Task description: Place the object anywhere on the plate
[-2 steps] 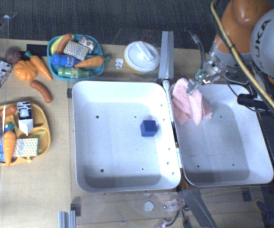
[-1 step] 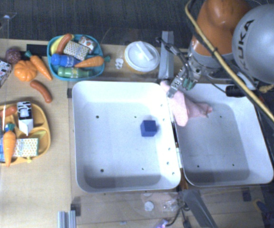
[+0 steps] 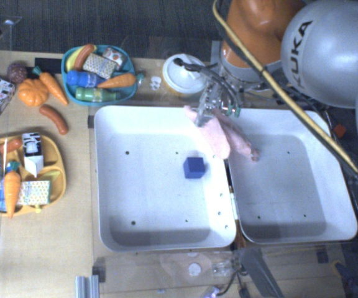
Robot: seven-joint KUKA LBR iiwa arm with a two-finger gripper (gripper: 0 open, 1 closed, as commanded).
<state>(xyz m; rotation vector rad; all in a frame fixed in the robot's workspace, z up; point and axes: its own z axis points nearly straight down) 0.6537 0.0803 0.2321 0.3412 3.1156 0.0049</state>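
Two shallow white bins (image 3: 166, 231) sit side by side on the table. From the wall between them, a small blue cube (image 3: 194, 167) lies just left, in the left bin. Above that wall, the fingers (image 3: 205, 113) are clamped on a limp pink cloth (image 3: 219, 136) hanging across it.

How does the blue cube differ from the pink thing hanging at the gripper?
The blue cube is compact and boxy; the pink object is elongated and irregular. The cube lies alone in the left bin; the pink object hangs at the gripper, across the seam between both bins.
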